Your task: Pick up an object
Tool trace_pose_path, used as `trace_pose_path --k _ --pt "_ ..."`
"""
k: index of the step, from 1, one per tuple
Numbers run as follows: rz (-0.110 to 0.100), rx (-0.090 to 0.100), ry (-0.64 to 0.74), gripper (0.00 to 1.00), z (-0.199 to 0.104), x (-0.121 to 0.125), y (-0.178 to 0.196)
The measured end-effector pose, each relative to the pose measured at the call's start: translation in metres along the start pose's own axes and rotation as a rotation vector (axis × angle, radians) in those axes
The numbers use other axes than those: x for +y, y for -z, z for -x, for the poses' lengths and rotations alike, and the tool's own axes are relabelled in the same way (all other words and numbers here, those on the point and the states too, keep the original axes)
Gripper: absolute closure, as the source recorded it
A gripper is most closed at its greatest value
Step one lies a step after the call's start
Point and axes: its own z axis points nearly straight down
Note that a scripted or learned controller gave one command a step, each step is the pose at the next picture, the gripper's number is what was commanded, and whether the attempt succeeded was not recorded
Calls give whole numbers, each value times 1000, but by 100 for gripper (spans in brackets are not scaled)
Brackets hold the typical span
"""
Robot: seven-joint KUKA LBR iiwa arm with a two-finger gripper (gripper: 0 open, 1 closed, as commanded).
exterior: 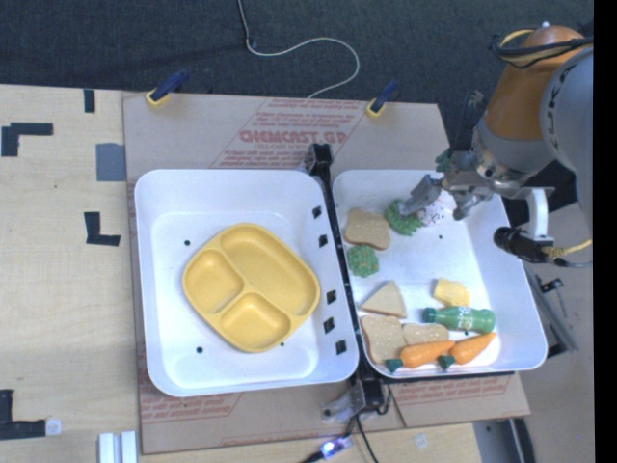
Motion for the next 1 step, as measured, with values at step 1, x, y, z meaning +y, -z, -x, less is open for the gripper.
trace_pose_path --k 1 --pt "14 -2 3 0 0 3 9"
